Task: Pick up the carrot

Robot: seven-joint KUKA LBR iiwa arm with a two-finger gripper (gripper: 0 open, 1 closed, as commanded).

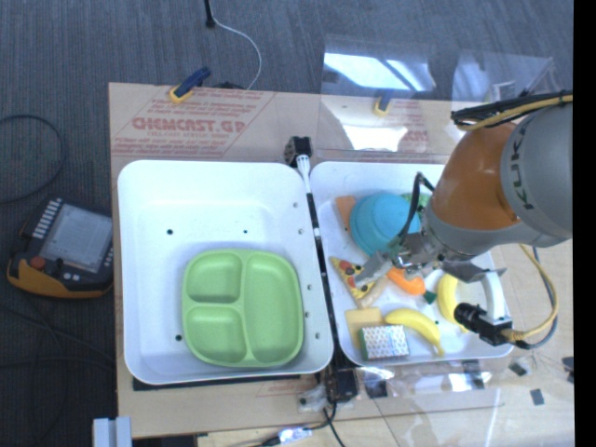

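Note:
The carrot (pixel 408 281) is a small orange piece with a green end, lying in the middle of the right bin (pixel 328 250). My gripper (pixel 399 262) hangs directly over it, its tip right at the carrot's upper left side. The grey wrist and the orange band above it cover the bin's right part. Part of the carrot is hidden under the gripper, and I cannot see whether it is gripped.
A blue bowl (pixel 377 220) sits just behind the gripper. A pizza slice (pixel 357 280), a yellow block (pixel 363 318), a speckled sponge (pixel 384 342) and two bananas (pixel 415 325) (pixel 448 297) crowd around. A green divided plate (pixel 244 307) lies in the left bin (pixel 186 184).

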